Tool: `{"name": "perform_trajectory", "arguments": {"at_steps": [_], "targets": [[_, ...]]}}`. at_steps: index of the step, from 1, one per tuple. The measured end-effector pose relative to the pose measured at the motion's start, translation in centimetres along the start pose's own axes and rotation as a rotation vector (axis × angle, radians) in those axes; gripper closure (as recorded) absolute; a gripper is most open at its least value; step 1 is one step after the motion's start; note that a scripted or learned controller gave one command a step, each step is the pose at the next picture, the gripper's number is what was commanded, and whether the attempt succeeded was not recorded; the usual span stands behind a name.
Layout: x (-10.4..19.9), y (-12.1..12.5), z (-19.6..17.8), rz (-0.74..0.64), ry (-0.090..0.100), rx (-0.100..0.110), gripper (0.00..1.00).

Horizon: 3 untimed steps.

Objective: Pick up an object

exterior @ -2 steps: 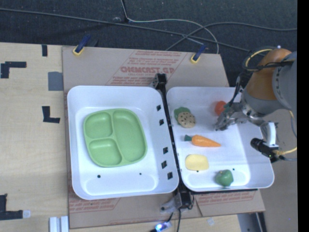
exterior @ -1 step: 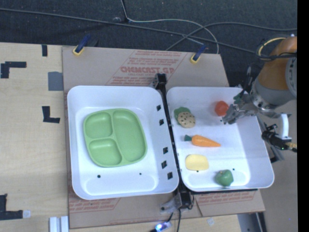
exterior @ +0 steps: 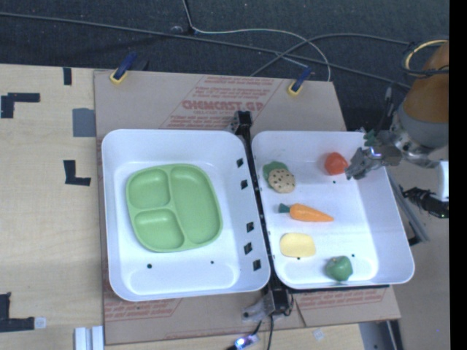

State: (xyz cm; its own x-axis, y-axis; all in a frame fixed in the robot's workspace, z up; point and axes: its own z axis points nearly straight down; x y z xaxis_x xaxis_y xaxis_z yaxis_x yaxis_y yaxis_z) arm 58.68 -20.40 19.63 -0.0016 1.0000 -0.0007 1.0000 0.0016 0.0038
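Note:
The right bin (exterior: 379,217) holds a red tomato-like piece (exterior: 335,163) near its far right corner, a cookie (exterior: 281,181) with a dark green piece behind it, an orange carrot (exterior: 311,213), a yellow block (exterior: 298,245) and a green pepper (exterior: 338,268). My gripper (exterior: 359,166) hangs at the bin's right rim, just right of the red piece, with its dark fingers pointing down-left. Nothing shows between them.
The left bin (exterior: 117,195) carries a green divided plate (exterior: 174,207). Black clips run along the seam between the bins (exterior: 248,195). Cardboard lies under both bins, with cables on the dark floor behind.

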Motion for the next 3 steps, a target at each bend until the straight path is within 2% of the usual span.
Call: {"name": "perform_trajectory", "arguments": {"at_steps": [1,2,3], "targets": [[0.0,0.1,-4.5,0.000,0.000,-0.001,1.00],[6.5,0.8,-4.0,-0.005,0.002,0.005,1.00],[11.6,1.3,-2.6,-0.004,0.001,0.006,1.00]]}}
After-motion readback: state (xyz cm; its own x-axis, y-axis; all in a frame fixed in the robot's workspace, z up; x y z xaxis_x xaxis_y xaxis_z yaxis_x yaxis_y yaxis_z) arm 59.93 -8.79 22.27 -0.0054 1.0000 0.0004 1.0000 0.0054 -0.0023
